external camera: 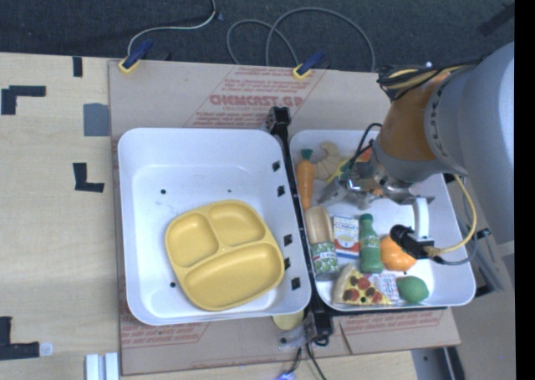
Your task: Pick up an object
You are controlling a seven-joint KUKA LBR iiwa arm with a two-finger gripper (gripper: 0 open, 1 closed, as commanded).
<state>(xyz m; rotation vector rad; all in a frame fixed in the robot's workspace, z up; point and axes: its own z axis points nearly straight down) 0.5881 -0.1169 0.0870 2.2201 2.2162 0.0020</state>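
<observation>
Toy food lying jumbled in the right bin (pixel 461 282): carrot (pixel 306 183) along its left wall, green bottle (pixel 368 243) near the middle, pizza slice (pixel 358 287) and lime (pixel 412 289) by the front edge. Gripper (pixel 358 184) hanging low near the bin's back left corner, likely seeking a pick; grip state impossible to tell. Yellow divided plate (pixel 226 253) sitting alone in the left bin (pixel 134 161).

A green bottle (pixel 369 244) is seen upright just below the gripper (pixel 361 184), an orange carrot (pixel 306 184) to its left, a pizza slice (pixel 359 288) farther below.
</observation>
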